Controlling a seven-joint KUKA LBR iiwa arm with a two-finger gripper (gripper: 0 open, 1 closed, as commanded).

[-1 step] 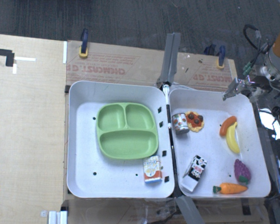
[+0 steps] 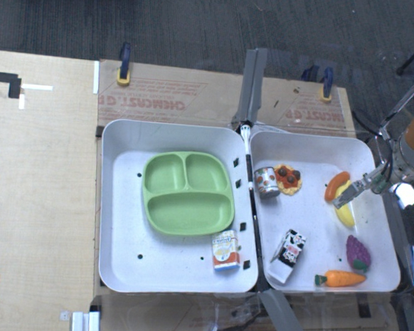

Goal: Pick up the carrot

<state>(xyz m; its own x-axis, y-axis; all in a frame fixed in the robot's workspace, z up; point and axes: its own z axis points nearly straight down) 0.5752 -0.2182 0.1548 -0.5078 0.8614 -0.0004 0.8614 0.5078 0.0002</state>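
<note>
Near front edge of right bin [image 2: 322,152], carrot [image 2: 341,279] lies flat, leafy end pointing left, just beside purple grapes [image 2: 358,253]. Gripper [image 2: 347,199] hangs farther back in same bin, tip close over yellow banana [image 2: 346,216] and orange pepper [image 2: 336,186]; cannot tell whether it grips anything. Carrot untouched, well apart from gripper. Judging by this: pick not started, reach toward carrot, grasp, lift all left.

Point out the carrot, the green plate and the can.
carrot [image 2: 344,278]: camera view, middle of its orange body.
green plate [image 2: 187,213]: camera view, its large compartment.
can [image 2: 266,181]: camera view, its side.
</note>
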